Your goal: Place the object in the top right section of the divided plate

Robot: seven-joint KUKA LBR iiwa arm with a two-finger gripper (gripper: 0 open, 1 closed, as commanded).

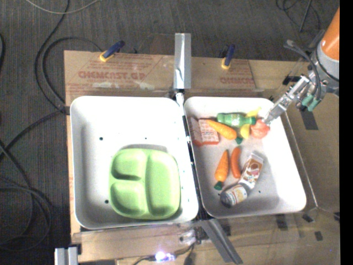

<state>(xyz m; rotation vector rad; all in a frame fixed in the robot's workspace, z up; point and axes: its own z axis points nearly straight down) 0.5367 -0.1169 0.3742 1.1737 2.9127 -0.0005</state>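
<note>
The green divided plate [146, 184] lies in the front half of the left bin [88, 120], with nothing in its sections. My gripper [274, 112] reaches in from the right over the back right corner of the right bin [292, 164]. Its tip is just above and right of a small pink-red object [260, 129] that lies on the bin floor. Whether they touch cannot be made out. A green bottle [234, 118] with a yellow cap lies just left of the tip.
The right bin also holds a carrot [223, 128] across a red packet [202, 133], two more carrots [222, 166] [236, 162], a small carton [252, 171] and a can [234, 196]. A metal divider post [182, 65] stands behind the bins.
</note>
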